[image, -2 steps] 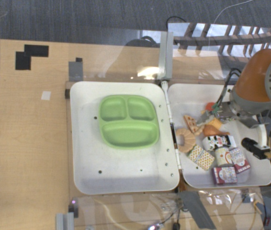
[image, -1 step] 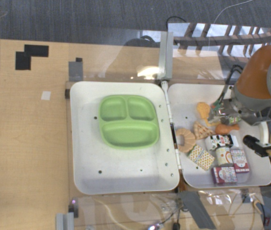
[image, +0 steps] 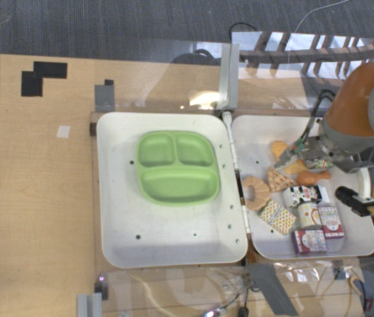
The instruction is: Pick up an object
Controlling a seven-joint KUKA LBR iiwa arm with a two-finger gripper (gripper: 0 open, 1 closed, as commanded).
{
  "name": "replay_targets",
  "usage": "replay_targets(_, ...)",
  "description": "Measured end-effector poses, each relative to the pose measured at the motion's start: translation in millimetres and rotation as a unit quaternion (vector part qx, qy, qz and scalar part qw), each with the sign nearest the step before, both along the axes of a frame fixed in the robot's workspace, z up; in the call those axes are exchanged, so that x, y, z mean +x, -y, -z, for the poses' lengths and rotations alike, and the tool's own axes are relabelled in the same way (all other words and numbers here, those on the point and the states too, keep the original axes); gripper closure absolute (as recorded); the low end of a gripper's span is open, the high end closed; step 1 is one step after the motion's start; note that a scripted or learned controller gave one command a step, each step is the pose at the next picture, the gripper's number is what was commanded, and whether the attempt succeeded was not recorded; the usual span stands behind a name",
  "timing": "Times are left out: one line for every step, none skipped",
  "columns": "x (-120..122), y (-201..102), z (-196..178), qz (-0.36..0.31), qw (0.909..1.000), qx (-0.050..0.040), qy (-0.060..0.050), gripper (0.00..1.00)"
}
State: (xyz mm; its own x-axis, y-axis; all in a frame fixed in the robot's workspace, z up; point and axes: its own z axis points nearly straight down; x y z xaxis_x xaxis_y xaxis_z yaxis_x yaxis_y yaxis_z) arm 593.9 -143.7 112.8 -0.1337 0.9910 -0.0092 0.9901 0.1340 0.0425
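Your gripper (image: 304, 152) hangs over the right bin's (image: 260, 246) far side; its grip state is unreadable. Carton (image: 309, 241) labels near the front edge are too small to read.

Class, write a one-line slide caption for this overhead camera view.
Grey arm's gripper hovers over toy food in the right bin; a green divided plate sits in the left bin.

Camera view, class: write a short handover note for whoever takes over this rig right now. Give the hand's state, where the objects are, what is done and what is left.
Hand: low over the upper part of the right bin; nothing visibly held.
Objects: toy food and small boxes are piled in the right bin, among them an orange piece, a waffle-patterned piece, a red box. The green divided plate lies in the left bin.
Done: the arm has reached the pile.
Left: grasp one object and lift it.
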Motion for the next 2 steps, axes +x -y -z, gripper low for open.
replay_targets(-38.2, 7.8, 11.9, -0.013, 0.9999, -0.0010, 0.000, 0.00)
replay_targets(24.2, 12.9, 15.7, 0.045, 0.9988, 0.0049, -0.019, 0.00)
